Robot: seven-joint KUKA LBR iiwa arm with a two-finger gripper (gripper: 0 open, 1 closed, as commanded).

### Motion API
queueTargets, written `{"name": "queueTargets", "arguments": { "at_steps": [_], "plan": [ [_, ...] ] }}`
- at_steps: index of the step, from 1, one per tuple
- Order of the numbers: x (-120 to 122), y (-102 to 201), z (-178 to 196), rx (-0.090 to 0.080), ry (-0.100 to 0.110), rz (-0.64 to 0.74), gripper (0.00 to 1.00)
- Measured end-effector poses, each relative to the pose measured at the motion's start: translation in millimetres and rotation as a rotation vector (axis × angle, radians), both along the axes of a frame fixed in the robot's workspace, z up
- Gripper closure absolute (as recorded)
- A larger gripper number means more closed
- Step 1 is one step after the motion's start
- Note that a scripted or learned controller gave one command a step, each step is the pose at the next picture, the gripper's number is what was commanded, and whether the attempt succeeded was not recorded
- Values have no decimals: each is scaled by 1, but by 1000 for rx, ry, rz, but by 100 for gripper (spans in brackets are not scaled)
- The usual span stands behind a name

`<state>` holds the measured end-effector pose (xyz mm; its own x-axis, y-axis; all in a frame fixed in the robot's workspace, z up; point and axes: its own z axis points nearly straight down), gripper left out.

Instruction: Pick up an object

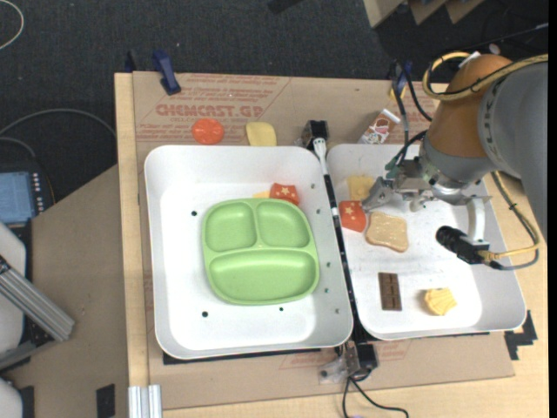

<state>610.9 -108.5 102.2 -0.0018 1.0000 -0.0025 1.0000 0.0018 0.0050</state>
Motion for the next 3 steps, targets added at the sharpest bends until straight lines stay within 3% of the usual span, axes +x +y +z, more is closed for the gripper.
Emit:
{"name": "queueTargets", "arguments": {
  "at_steps": [1, 2, 3],
  "plan": [
    [-41, -28, -15, 4, 2, -6, 0],
    [-51, 5, -15, 1, 0, -1, 0],
    [-102, -2, -14, 2, -2, -6, 0]
  ]
}}
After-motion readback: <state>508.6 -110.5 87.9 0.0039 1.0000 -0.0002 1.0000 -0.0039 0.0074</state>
